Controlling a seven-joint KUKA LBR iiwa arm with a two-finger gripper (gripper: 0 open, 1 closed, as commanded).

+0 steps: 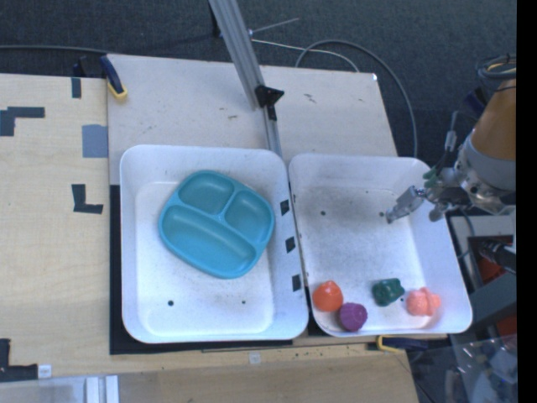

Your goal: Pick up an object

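Wooden bench (201,116), gripper (413,203) above right bin (352,183); teal plate (217,222) left

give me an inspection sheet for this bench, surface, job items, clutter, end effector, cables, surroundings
Surface: two white bins side by side, left bin, right bin, on a wooden bench.
Job's things: orange piece, purple piece, green piece, pink piece, along the right bin's near edge.
Clutter: blue divided plate in left bin.
End effector: over right bin's far right, away from the pieces.
Cables: black cable behind bins.
Surroundings: metal pole, dark floor.
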